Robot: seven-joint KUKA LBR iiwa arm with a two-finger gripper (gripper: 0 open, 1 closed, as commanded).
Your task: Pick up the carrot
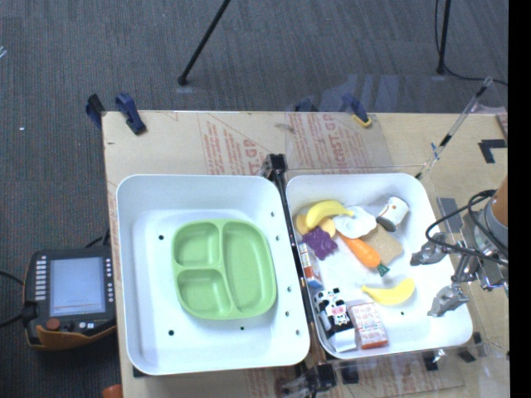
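The orange carrot lies slantwise in the middle of the right bin, its green stem end pointing toward the lower right. It rests against a slice of bread and a fried egg. My gripper hovers over the right edge of that bin, well to the right of the carrot. Its two fingers stand apart, open, with nothing between them.
Around the carrot lie a banana, purple grapes, a white cup, a second banana, a cow-patterned carton and a red box. The left bin holds a green divided plate.
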